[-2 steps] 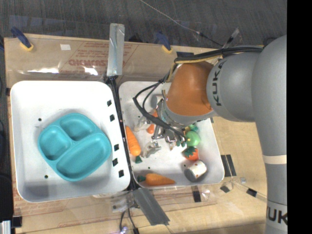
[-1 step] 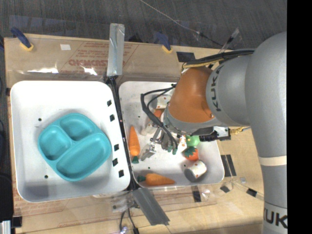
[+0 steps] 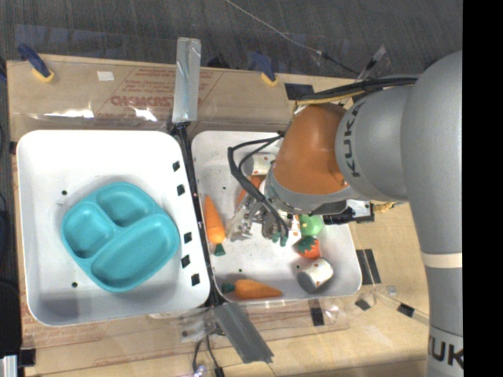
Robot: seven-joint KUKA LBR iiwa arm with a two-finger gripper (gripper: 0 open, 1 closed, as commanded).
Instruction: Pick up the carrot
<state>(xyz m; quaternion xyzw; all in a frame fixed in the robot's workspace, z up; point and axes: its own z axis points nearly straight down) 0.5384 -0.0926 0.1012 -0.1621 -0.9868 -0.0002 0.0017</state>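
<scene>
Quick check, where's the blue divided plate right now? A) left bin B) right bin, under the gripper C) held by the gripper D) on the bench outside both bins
A: the blue divided plate lies flat on the floor of the left bin, apart from the gripper, which is over the right bin near the carrots.

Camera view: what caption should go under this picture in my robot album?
Robot arm's gripper hovers in the right bin beside a carrot; a blue plate waits in the left bin.
</scene>
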